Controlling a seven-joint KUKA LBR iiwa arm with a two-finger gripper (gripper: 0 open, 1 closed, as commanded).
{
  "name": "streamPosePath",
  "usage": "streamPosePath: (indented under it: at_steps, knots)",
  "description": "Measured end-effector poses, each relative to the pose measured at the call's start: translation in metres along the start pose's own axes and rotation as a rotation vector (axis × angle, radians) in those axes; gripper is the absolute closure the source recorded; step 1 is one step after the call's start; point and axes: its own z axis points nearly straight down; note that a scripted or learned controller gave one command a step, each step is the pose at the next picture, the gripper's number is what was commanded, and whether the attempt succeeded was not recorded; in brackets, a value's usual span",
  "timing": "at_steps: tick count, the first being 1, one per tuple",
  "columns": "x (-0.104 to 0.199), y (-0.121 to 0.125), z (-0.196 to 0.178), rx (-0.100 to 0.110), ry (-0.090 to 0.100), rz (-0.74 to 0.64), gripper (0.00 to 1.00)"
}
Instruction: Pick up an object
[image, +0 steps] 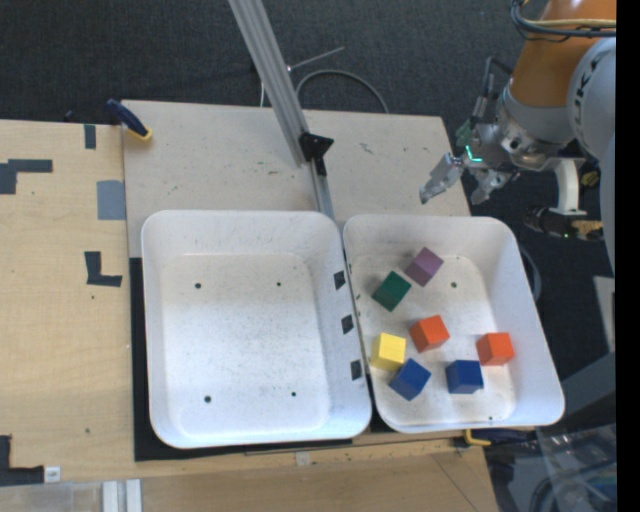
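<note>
Choosing a target: seven cubes sit in the right bin (520, 300), none lifted yet, so the pick is all still to do.
Cubes, far row: purple cube (426, 265) and green cube (391, 290) lie nearest the arm, close together but apart.
Cubes, middle: orange cube (429, 332) stands on its own, the cleanest shot by the look of it.
Cubes, near row: yellow cube (390, 350) touches or almost touches one blue cube (409, 379); second blue cube (464, 376) sits just beside the red-orange cube (495, 348).
Jaws: the gripper (452, 177) hangs above the surface beyond the bin's far rim, nothing between its fingers; spread or closed, cannot tell.
Risk, crowding: a descent on the yellow-blue pair could nudge one cube aside and close on air.
Risk, wall: red-orange cube is near the right wall, so a finger may strike it.
Left bin (160, 300): no part in this pick.
</note>
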Motion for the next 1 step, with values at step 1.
streamPosePath:
  at_steps: [1]
  knots:
    - [0.0033,-0.0028,0.0647,0.006,0.001,0.000,0.00]
